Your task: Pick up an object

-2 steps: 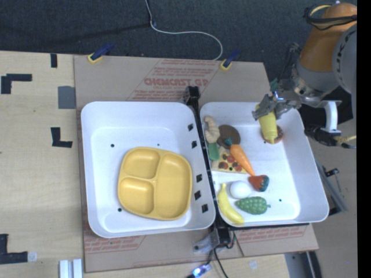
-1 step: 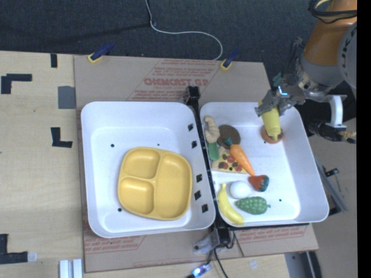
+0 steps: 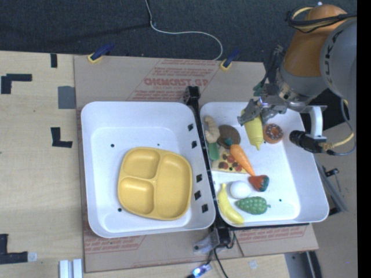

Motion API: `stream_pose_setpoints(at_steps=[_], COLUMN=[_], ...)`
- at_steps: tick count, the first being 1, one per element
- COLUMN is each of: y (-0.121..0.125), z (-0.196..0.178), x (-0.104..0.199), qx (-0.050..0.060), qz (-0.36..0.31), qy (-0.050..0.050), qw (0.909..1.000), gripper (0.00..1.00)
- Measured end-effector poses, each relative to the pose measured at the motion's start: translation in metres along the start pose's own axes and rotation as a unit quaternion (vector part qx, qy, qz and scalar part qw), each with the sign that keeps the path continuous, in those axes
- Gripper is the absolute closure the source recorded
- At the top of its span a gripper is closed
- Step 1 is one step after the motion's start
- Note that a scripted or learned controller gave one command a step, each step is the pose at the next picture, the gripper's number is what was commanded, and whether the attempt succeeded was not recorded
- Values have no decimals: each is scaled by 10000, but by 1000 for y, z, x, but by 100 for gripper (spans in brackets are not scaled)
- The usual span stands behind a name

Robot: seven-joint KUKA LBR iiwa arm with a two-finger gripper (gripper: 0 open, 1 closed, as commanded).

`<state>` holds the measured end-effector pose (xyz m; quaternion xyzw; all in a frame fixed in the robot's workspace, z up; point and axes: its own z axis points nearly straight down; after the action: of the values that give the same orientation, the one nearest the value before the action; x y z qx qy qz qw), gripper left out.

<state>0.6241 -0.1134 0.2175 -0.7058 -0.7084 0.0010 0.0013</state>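
Hovering over the back of the right bin (image 3: 301, 213): the claw (image 3: 253, 116), closed on a yellow corn cob (image 3: 254, 132) pinched at its top end between the fingers and hanging point-down, apparently clear of the bin floor.

Just right of the claw, a small round reddish toy (image 3: 273, 133). Just left of it, a brown potato-like piece (image 3: 229, 134) and a beige ginger-like lump (image 3: 211, 130). Below the claw, toward the front of the bin: an orange carrot (image 3: 242, 159), a pizza slice (image 3: 227, 165), a green piece (image 3: 214, 151), a red and teal piece (image 3: 259, 182), a white egg (image 3: 238, 189), a bumpy green fruit (image 3: 252, 205) and a banana (image 3: 228, 204).

Well to the left of the claw, the 2nd white bin (image 3: 98, 126), with a yellow 3-compartment tray (image 3: 155, 183) lying flat in it.

Under both bins, a brown cardboard sheet (image 3: 168, 83) with red print, clamped at its back corners by 2 blue and yellow clips (image 3: 100, 52), on a pale wooden bench (image 3: 35, 167) marked with dark tape pieces. Behind the bench, dark carpet (image 3: 69, 10) crossed by a thin white cable (image 3: 185, 33). Right of the claw, a black fitting (image 3: 307, 139) with yellowish cabling on the arm.
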Motion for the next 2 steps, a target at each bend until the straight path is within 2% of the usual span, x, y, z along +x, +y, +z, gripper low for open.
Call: stream_pose_setpoints(at_steps=[1, 2], y=[-7, -16], z=[-13, 3], x=[54, 104], qx=[-10, 4], qz=[-17, -10], qy=[10, 3], qw=[10000, 10000], gripper=[100, 100])
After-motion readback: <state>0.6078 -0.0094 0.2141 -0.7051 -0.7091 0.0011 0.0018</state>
